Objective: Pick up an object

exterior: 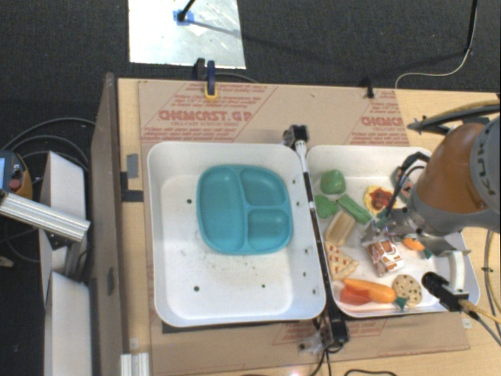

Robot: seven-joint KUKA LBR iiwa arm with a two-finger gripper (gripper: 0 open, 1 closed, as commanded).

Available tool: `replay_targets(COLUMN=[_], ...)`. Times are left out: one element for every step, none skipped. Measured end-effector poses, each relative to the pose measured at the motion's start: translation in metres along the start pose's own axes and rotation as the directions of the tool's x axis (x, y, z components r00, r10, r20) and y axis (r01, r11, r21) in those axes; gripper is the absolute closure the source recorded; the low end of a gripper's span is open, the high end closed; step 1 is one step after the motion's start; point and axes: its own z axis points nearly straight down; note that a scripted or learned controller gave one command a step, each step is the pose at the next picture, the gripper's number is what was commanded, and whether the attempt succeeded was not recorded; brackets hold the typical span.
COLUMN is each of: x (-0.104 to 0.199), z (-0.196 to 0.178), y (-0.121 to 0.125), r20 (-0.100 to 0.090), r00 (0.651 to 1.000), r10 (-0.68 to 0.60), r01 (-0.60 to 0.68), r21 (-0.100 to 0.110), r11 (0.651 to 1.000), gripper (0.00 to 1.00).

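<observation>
From my remote seat, the pincer [385,237] is down in the right-hand shallow white bin [438,153], hovering right over a small red-and-white printed packet [384,255]. Honestly can't tell what state it's in, the grey arm with its orange band [462,171] blocks that. I'd guess the packet is the target, since everything's crowded here and it sits on top. Around it: an orange carrot-shaped toy [369,291] near the front wall, a round speckled cookie [407,287] beside it, a pizza-slice toy [338,261], and green plastic veggies [333,182] further back. The left bin [168,233] holds a teal divided plate [243,209], well apart.
</observation>
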Motion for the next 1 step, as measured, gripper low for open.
replay_targets(x=[0.1074], z=[-0.0878], y=[0.1099], r20=[-0.009], r00=[1.0], r10=[-0.016], r01=[0.016], r21=[-0.005], r11=[1.0], gripper=[1.0])
